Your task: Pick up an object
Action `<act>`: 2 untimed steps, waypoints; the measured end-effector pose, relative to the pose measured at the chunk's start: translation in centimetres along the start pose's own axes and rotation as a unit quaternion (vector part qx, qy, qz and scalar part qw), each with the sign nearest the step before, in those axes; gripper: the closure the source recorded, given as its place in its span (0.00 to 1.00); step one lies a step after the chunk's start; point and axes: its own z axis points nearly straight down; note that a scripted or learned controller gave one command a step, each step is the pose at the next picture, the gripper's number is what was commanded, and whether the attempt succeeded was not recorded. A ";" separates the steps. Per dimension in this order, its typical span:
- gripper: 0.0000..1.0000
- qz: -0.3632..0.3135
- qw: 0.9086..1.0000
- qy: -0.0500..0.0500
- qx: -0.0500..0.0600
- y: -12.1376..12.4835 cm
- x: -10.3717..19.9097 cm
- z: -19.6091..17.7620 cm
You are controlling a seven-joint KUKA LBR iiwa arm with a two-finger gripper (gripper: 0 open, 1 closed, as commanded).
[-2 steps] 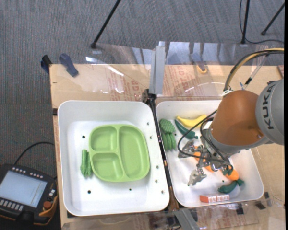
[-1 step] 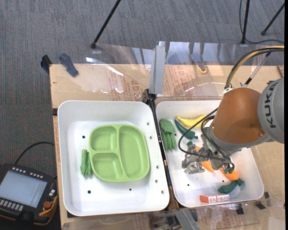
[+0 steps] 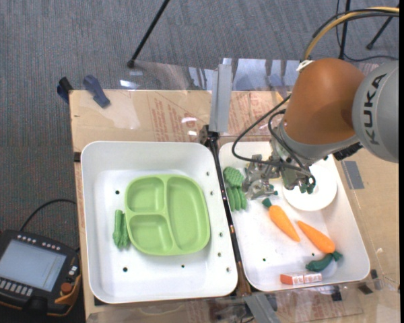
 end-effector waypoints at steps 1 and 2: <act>1.00 -0.123 0.992 0.002 0.000 -6.4 -5.6 -9.6; 1.00 -0.133 0.991 0.003 -0.001 -1.0 -6.0 -11.9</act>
